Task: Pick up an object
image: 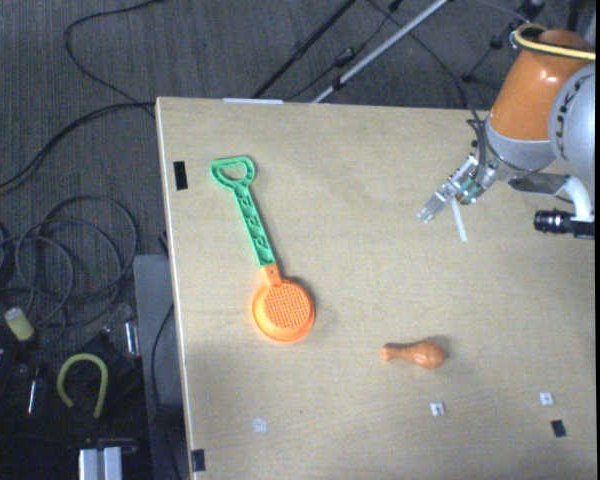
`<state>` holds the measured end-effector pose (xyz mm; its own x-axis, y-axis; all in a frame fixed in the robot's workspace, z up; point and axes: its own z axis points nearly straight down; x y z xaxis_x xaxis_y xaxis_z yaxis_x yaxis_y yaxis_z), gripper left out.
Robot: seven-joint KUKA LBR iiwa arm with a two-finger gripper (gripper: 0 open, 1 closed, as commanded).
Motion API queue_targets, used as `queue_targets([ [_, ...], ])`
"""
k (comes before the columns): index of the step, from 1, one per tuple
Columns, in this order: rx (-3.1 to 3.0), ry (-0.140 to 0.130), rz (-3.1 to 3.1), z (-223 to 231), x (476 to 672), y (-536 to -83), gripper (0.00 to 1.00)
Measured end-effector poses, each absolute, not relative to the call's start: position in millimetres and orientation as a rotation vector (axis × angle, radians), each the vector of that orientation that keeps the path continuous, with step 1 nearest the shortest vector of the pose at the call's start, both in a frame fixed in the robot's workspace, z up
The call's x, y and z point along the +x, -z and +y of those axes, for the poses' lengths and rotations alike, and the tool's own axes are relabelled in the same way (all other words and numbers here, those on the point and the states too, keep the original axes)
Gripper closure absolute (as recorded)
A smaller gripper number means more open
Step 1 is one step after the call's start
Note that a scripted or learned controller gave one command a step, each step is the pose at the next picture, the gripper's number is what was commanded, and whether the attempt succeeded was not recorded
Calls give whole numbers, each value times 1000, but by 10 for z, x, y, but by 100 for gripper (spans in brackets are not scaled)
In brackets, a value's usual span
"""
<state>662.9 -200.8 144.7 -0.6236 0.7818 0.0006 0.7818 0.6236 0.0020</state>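
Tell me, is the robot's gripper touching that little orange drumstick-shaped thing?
Apart. The camera view shows the gripper hanging well above and to the right of the orange drumstick-shaped toy, bare tabletop between them.

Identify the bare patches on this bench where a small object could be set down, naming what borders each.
Free: the wide stretch between the green-handled strainer and the gripper; the far strip along the bench top; the near-left corner below the strainer's orange head. Tighter: near the orange drumstick-shaped toy and under the gripper.

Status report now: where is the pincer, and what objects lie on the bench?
Pincer open, up at the right, holding nothing. Green-handled orange strainer lying flat at left; small orange drumstick toy lower centre. Both untouched, nothing blocking them.
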Motion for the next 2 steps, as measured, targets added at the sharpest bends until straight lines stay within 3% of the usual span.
queue_targets([
  [1,1339,-4,2840,-1555,6658,-1820,100],
  [2,1457,-1,2786,-1054,6415,-829,100],
])
